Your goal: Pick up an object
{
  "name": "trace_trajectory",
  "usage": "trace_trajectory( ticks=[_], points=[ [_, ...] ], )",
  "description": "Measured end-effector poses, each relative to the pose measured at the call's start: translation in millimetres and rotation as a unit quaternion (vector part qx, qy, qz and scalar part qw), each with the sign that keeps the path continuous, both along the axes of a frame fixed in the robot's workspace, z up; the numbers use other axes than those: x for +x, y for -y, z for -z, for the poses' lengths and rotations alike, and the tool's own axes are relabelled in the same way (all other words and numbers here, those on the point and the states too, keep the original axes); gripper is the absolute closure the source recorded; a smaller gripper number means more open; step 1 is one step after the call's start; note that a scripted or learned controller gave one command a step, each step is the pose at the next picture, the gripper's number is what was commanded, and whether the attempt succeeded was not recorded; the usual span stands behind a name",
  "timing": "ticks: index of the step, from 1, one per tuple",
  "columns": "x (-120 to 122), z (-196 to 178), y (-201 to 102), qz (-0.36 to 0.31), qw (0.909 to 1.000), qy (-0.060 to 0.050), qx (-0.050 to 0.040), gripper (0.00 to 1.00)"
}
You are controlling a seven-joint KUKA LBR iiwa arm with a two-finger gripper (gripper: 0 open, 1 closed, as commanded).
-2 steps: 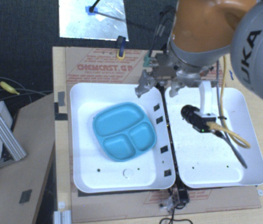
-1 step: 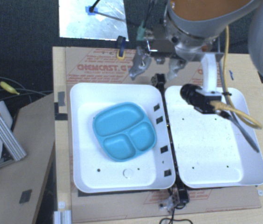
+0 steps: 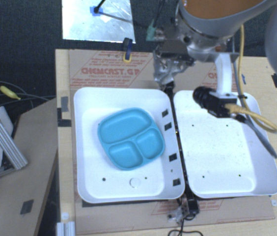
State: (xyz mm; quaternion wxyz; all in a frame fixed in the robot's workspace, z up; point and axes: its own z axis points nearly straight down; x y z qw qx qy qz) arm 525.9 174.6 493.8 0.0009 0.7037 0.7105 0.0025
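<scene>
1. The bench (image 3: 104, 65) is a tan board printed with red lettering, and it bears both bins. Every place below is given relative to the left bin.
2. The arm (image 3: 217, 4) is grey with an orange band. It comes in from above and to the right of the left bin, and its wrist hangs over that bin's far right corner.
3. The right bin (image 3: 227, 181) lies just beside the left bin, and the two long rims touch along the middle seam. A black cylinder with yellow cable hangs over its far part.
4. The left bin (image 3: 87, 146) is shallow and white, with small black tabs along its right rim.
5. The blue tray (image 3: 131, 137) has three compartments and lies flat inside the left bin, a little towards the far side of its floor and turned at a slant.
6. The gripper (image 3: 168, 80) points down at the far right corner of the left bin, above the seam and well apart from the blue tray. How far its claw is open cannot be told, and nothing can be seen held in it.
</scene>
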Motion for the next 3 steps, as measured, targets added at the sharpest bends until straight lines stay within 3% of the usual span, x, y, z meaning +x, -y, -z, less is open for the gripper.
trace_trajectory(
  ticks=[1, 2, 3],
  points=[
    [78.9, -43.8, 19.9, 0.005, 1.0000, 0.003, -0.0007, 1.00],
    [23.5, -31.9, -65.8, -0.002, 1.0000, -0.003, 0.0007, 1.00],
    [-2.1, -41.9, -59.5, 0.002, 1.0000, -0.002, -0.0002, 1.00]
  ],
)
